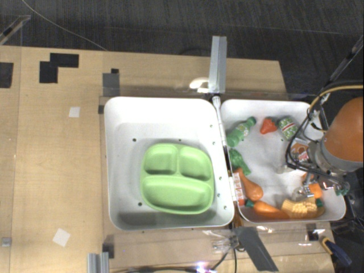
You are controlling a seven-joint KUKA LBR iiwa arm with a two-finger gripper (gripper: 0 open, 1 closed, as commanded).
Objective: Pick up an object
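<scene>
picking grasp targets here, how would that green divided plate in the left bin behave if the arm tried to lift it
The green plate looks like moulded plastic, so probably stiff and light for its size. Its broad, shallow shape with rounded edges suggests a pinch on the rim could slip. It lies flat on the left bin floor, so a push would likely slide it, not roll or tip it.

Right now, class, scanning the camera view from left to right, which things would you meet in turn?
Green tray → green bottle → red pepper → can → arm.
</scene>
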